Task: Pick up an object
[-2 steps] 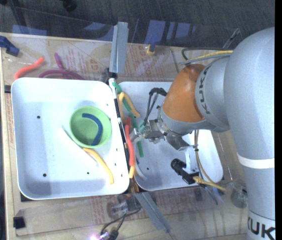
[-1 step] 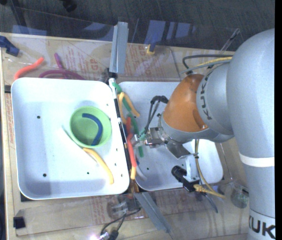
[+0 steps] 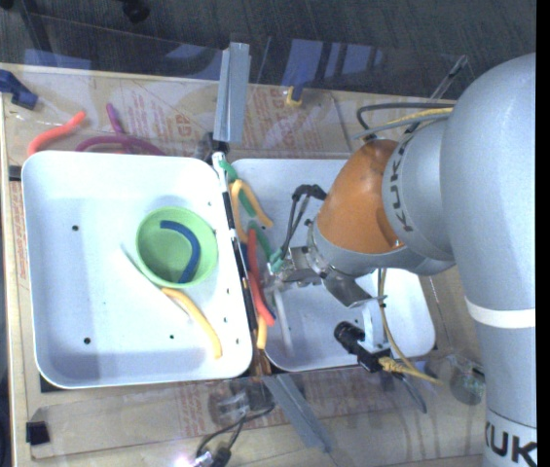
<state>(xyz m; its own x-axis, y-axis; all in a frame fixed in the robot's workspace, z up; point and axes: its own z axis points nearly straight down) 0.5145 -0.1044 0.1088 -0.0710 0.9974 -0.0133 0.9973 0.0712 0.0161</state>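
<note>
The arm (image 3: 421, 202) fills the frame's right, over the right bin (image 3: 406, 343); the gripper (image 3: 276, 278) sits low at that bin's left edge, its state impossible to tell; a green bowl (image 3: 177, 246) and yellow strip (image 3: 197, 314) lie mid-left in the left bin (image 3: 70, 300).

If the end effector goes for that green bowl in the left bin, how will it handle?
The green bowl looks thin-walled and plastic, so probably light and apt to slide on the smooth white bin if nudged. It sits upright and open, so tipping seems unlikely. The blue curved piece inside it may shift or fall out when lifted.
</note>
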